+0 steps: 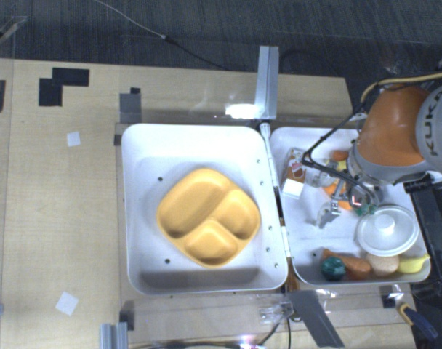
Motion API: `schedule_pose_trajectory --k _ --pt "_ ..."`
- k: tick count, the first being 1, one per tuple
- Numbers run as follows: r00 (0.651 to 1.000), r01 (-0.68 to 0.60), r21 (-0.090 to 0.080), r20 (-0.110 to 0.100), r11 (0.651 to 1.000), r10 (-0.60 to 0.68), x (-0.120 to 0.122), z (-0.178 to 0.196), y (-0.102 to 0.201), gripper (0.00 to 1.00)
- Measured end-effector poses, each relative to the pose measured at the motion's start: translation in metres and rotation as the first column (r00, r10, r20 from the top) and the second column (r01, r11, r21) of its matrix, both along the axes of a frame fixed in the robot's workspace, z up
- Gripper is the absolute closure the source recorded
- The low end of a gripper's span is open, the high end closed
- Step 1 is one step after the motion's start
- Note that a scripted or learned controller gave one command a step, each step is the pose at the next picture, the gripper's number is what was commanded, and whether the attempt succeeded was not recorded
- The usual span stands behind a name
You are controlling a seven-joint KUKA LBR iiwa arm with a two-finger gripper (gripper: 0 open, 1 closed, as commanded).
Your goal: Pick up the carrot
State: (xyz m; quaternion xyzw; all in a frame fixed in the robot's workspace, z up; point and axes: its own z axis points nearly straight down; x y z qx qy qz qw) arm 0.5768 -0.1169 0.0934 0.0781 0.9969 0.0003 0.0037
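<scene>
While the arm (pixel 406 133) reaches in from the right of the camera view and hangs over the right bin (pixel 306 264), the gripper (pixel 336 203) points down toward the bin's middle, with its metal fingers (pixel 325 215) low over the white floor. The fingers look slightly spread with nothing visibly pinched between them, though the angle and the clutter of cables around the wrist make this hard to judge firmly. Orange pieces lie just beside and partly under the wrist, and the carrot (pixel 330 189) appears to be the orange shape there, near the fingers but not seen between them. Along the bin's near edge sit a dark green item (pixel 333 268), a reddish-orange sausage-like item (pixel 356 266), a tan item (pixel 384 265) and a yellow item (pixel 414 265), with a white lidded bowl (pixel 384 230) just above them. In the left bin (pixel 145 195) rests a yellow divided plate (pixel 209 215). As a judgement, the approach seems made, while the grasp and the lift remain to be done.
</scene>
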Motion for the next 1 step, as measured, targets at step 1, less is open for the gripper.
schedule_pose_trajectory --k 1 --pt "1.0 -0.007 -0.001 0.011 1.0 0.007 0.0036 0.0128 0.0018 1.0"
